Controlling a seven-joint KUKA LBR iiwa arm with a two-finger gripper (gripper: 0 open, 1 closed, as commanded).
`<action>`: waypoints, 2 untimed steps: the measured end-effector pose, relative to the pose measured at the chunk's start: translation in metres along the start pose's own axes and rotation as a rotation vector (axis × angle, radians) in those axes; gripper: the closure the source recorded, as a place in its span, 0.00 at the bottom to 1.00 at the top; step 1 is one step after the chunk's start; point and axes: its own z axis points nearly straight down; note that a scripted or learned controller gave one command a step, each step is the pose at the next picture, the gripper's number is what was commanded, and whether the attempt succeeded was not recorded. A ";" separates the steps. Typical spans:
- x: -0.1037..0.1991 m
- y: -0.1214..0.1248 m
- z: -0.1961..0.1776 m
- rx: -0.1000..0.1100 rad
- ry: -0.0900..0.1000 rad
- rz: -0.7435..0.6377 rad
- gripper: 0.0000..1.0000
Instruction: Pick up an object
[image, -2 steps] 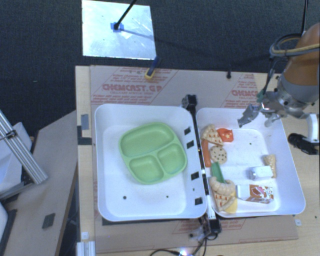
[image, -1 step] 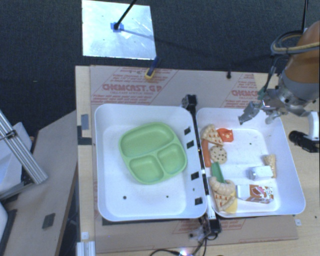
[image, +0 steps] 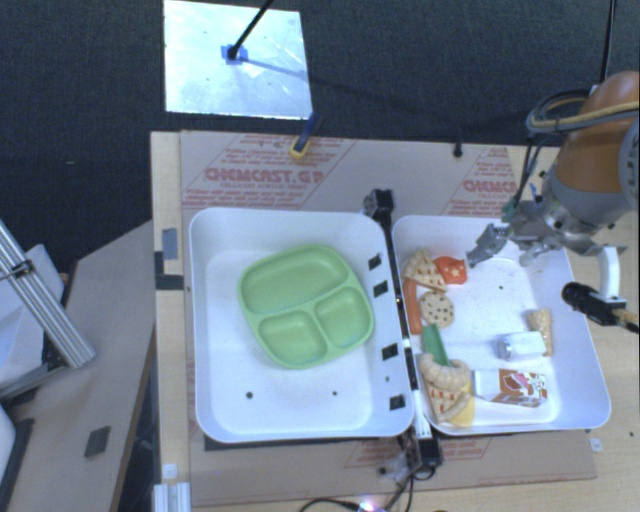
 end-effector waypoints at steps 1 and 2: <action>0.003 -0.003 0.042 0.000 0.000 0.000 0.00; 0.005 -0.009 0.086 0.002 0.001 0.000 0.00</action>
